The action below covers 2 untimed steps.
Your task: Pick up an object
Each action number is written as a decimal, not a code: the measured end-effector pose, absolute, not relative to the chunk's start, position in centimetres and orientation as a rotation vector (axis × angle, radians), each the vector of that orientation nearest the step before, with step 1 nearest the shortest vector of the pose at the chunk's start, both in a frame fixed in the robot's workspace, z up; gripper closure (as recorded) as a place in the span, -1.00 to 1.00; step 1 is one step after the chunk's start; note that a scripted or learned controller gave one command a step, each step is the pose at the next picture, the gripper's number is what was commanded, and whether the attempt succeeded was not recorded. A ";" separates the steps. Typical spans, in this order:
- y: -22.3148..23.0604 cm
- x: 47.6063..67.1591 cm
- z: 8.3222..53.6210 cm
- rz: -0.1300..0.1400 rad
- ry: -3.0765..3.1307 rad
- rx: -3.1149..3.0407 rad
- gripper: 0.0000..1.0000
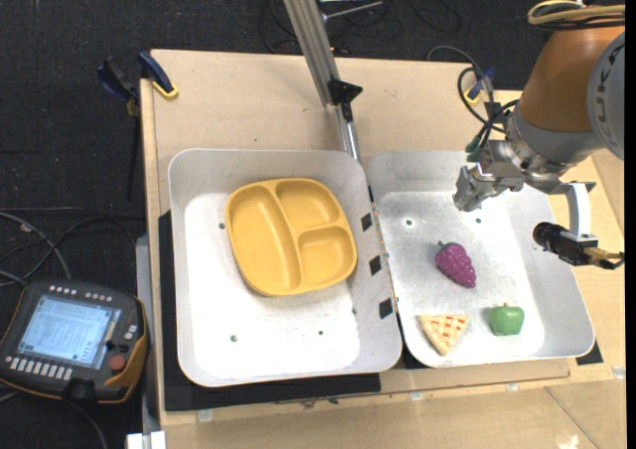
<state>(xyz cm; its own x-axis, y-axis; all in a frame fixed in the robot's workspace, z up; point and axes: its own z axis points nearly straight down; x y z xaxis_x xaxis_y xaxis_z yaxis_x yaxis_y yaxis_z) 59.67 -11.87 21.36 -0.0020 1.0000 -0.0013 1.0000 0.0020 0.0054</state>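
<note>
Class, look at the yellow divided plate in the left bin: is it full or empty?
Empty. The yellow divided plate shows bare yellow in all three compartments; the toy food lies in the right bin.

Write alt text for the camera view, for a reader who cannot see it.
A grey and orange robot arm's end effector hangs over the right white bin, which holds purple grapes, a green pepper and a pizza slice. The left white bin holds a yellow divided plate.

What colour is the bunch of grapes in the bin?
Purple. The small toy bunch of grapes shows best in the camera view, in the right white bin.
</note>
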 end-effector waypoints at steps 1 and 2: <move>-7.1 57.8 20.8 -0.001 2.230 2.216 1.00; -2.3 57.1 21.0 0.001 2.232 2.214 1.00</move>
<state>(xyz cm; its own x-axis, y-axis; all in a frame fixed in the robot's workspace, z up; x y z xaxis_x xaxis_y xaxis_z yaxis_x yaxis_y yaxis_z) 57.07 -2.33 20.97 -0.0079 1.0000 0.0020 1.0000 0.0079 -0.0015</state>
